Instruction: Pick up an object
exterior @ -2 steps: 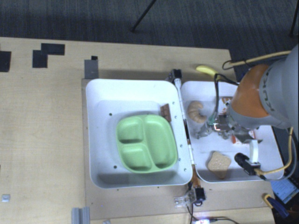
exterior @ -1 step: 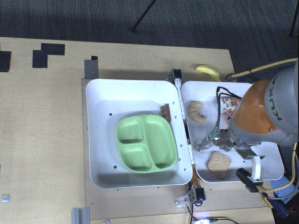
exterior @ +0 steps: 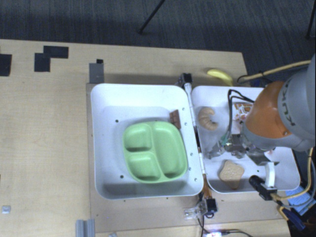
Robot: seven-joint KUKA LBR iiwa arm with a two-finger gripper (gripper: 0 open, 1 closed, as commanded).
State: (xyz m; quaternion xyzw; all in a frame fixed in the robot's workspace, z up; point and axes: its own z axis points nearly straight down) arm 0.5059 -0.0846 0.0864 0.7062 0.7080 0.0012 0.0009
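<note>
In the right bin (exterior: 291,174), the arm (exterior: 286,115) comes in from the right edge, its orange band above the wrist, and the gripper (exterior: 222,149) sits low over the bin's middle, toward its left wall. Whether the tool is spread or pressed together cannot be told from here, and nothing can be seen pinched in it. A slice of bread (exterior: 231,173) lies just below the gripper, near the bin's front edge. A curled croissant-like pastry (exterior: 207,118) rests toward the far left corner of the same bin. A small printed packet (exterior: 241,112) lies by the bin's far edge, partly under the arm. In the left bin (exterior: 106,147), a green divided plate (exterior: 154,151) fills the middle, and a small brown piece (exterior: 175,117) rests against the right wall. A yellow banana (exterior: 219,75) lies on the bench (exterior: 44,147), just beyond the right bin's far edge
</note>
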